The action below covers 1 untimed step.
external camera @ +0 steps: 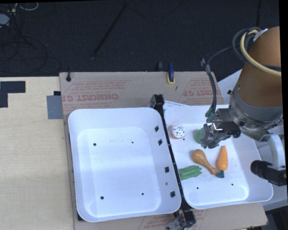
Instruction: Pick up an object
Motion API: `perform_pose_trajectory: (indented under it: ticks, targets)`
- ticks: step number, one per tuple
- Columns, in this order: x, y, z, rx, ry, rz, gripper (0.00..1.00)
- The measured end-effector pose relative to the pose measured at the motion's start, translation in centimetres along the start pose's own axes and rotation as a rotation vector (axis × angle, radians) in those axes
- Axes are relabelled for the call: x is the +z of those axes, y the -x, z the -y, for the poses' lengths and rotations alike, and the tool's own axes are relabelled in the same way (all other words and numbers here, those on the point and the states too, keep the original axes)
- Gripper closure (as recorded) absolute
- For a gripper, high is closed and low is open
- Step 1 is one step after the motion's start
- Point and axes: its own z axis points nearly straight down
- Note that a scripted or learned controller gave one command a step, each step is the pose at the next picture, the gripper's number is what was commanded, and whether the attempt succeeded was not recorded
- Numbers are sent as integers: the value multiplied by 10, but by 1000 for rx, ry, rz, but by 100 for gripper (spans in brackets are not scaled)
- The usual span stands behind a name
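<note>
The right bin [233, 194] holds several small toys. A white ball with dark spots [178, 131] lies near the bin's left wall. A tan pear-shaped piece [203, 160] lies in the middle, with an orange carrot [222, 159] just to its right and a green piece [189, 172] to its lower left. Another green object [200, 135] pokes out from under the gripper's left side. My gripper [212, 137] hangs low over the bin's upper middle, right above that green object and just above the carrot's tip.
The left bin [83, 138] stands beside the right one, a black divider clip strip [165, 149] between them. Both rest on a cardboard sheet [114, 89]. The arm's grey and orange body [261, 83] overhangs the right bin's far right corner.
</note>
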Motion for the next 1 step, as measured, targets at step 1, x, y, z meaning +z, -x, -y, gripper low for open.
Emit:
perform_pose_trajectory:
  ticks: [1]
  targets:
    - [70,90,-1,6,-1,0,100]
